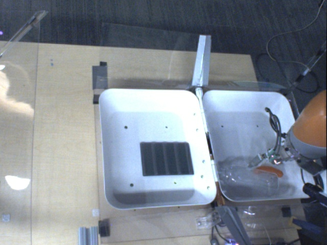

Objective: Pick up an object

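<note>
Reaching in from the right edge of the view, the grey KUKA arm with its orange band [312, 117] hangs low over the right shallow white bin [240, 111]. Its two-finger gripper [265, 158] sits near that bin's front right part, a small cluster of metal and wiring too tangled and small to read, so whether it is open or closed cannot be told. Thin black cables [274, 121] loop up from it along the wrist.

Just beside the gripper, toward the front, lies a small flat orange-red object [269, 171] on the bin floor; whether the tool touches it cannot be told. Next to that, spreading leftward across the front of the same bin, lies a clear crumpled plastic item [240, 174], hard to outline against the white.

Across the dividing rims, the left shallow white bin [117, 111] holds a dark grey ribbed rectangular pad [166, 158] lying flat near its middle, well apart from the arm.

Both bins rest side by side on a pale wooden bench [56, 152]. A grey metal post [201, 65] stands at the rear where the two bins meet.
</note>
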